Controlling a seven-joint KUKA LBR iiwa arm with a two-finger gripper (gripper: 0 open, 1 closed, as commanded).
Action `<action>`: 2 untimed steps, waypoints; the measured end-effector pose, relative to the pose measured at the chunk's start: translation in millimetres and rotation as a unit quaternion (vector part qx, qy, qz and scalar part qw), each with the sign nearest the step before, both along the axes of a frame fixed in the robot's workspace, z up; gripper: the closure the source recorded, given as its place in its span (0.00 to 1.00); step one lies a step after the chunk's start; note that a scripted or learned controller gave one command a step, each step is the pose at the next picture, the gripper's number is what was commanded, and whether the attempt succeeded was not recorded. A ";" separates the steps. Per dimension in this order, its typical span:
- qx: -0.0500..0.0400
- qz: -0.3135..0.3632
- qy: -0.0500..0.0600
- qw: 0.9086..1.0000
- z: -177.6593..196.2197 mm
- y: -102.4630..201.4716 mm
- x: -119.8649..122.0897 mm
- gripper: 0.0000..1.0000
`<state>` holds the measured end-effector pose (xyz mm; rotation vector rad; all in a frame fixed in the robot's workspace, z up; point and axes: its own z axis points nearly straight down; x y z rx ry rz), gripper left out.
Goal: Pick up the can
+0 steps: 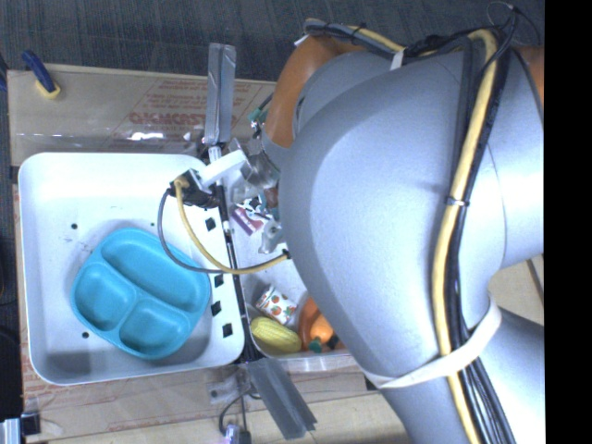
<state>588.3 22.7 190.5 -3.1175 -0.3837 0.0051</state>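
Note:
A small can (276,302) with a white and red printed side lies in the right bin, near its front left corner, beside a yellow fruit (275,336). My gripper (252,209) hangs over the divider between the two bins, at the right bin's left edge, above and behind the can. A small red and white striped thing (248,218) shows right at the gripper; I cannot tell whether it is gripped. The grey arm (407,211) covers most of the right bin.
A blue divided tray (139,291) lies in the left bin (55,248). An orange item (316,326) sits next to the yellow fruit. Yellow and black cables (190,239) loop from the wrist over the left bin's right side.

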 end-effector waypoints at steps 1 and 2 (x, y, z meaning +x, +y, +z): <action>0.001 -0.019 0.002 1.000 -0.1 13.3 -113.2 0.00; 0.001 0.072 0.001 0.997 -0.2 40.4 -71.5 0.00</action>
